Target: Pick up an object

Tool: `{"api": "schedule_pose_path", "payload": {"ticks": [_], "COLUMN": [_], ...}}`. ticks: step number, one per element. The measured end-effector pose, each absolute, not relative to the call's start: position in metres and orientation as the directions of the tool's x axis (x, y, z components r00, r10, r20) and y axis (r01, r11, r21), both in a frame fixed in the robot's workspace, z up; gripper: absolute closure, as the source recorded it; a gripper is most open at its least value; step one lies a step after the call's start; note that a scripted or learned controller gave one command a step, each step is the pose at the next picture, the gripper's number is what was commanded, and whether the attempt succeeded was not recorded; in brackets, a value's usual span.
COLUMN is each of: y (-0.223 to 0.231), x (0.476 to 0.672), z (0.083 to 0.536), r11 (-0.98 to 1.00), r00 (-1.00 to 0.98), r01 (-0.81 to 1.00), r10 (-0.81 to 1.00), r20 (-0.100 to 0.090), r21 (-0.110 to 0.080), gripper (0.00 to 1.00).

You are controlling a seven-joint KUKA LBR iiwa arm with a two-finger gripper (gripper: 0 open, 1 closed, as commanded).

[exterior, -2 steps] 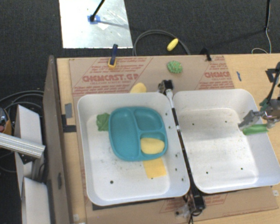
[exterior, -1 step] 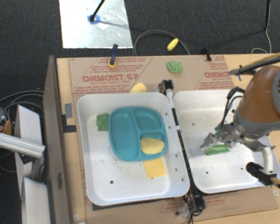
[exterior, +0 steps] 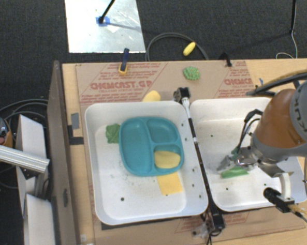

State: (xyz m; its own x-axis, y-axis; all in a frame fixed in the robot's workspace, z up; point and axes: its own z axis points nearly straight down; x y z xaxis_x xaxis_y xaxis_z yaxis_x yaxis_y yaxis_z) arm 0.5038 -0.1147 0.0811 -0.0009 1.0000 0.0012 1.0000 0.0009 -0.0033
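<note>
A small green object (exterior: 234,173) lies on the floor of the right bin (exterior: 217,141). My gripper (exterior: 229,163) is down in that bin, its fingers right over the green object's upper edge. The arm with its orange band (exterior: 278,122) reaches in from the right and covers the bin's right half. In the left bin (exterior: 102,169) a teal divided plate (exterior: 146,144) carries a yellow lemon-shaped piece (exterior: 167,158). A flat yellow slice (exterior: 170,183) lies just below the plate, and a green leafy piece (exterior: 112,133) peeks out at its left.
A black divider rail (exterior: 194,143) runs between the two bins. On the cardboard behind them lie a yellow piece (exterior: 151,96) and a green round piece (exterior: 191,73). Cables hang near the arm's wrist (exterior: 247,132).
</note>
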Motion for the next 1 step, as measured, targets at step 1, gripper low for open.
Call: {"api": "schedule_pose_path", "payload": {"ticks": [1], "y": [-0.1142], "x": [0.5055], "z": [0.0942], "r11": [0.003], "r00": [-0.003], "r01": [1.000], "r10": [1.000], "r20": [0.000], "r21": [0.002], "gripper": [1.00]}}
